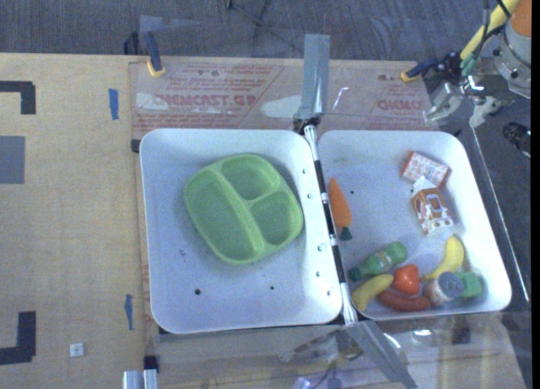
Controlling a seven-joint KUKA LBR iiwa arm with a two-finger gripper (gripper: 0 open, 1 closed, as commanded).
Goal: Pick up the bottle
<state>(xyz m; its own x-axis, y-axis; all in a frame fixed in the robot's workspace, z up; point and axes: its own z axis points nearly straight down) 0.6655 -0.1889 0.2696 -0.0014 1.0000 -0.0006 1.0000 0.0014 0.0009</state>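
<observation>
A wooden bench (67, 235) is seen from above, bearing two white bins side by side. In the left bin (169, 294) a green divided plate (243, 208) lies near the middle. The right bin (371, 168) holds the clutter: the bottle (379, 262), green, lies on its side near the bin's front edge, touching a banana (372, 289). Its long axis runs slantwise, the dark cap toward the front-left corner. The gripper (460, 102) hangs beyond the back-right corner, its fingers apart and holding nothing, so a descent is judged not yet begun.
</observation>
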